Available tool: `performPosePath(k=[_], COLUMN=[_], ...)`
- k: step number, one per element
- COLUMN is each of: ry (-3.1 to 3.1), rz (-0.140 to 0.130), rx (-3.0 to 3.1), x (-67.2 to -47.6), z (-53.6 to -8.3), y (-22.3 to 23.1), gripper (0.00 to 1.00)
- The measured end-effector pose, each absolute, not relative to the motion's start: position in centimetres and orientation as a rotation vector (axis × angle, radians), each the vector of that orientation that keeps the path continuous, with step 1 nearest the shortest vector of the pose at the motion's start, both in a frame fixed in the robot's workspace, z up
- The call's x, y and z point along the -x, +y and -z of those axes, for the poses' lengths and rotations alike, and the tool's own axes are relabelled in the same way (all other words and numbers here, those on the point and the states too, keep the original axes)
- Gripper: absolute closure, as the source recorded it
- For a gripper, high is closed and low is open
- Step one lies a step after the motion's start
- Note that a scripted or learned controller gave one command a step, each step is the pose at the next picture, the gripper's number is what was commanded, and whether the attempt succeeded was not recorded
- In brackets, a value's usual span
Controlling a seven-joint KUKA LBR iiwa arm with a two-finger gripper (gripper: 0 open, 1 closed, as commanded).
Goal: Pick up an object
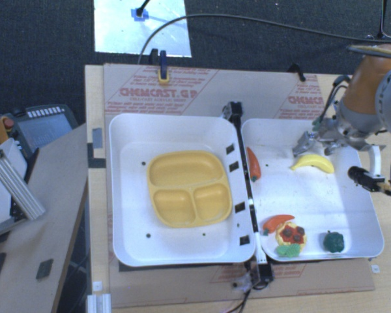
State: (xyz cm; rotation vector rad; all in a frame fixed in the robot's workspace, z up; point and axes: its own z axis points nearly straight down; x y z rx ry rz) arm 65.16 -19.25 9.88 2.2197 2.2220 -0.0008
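White bins [127, 194]; yellow tray [186, 188]; yellow banana [313, 163]; red-orange pepper [254, 163]; green pepper [333, 241]; red, yellow and green pizza [290, 235]; orange-banded grey arm [371, 90].

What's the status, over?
Gripper low in right bin, just above the toy banana. Banana lying on the bin floor, not gripped. Nothing crowding it; red pepper sits apart.

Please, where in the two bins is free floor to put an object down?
In the right bin, the middle is bare, between the banana and the pizza. In the left bin, the tray fills the centre, leaving bare strips around it. It is crowded at the right bin's near edge, with pizza and green vegetable, and around the gripper by the banana.
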Motion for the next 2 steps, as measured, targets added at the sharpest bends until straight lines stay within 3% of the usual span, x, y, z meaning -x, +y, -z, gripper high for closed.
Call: performPosePath(k=[1, 2], ry=[2.22, 2.217], rz=[-0.004, -0.005], rx=[-2.215, -2.218], x=[-65.3, -64.7], z=[-11.3, -16.1], y=[-19.2, -19.3], gripper=[1.0, 1.0])
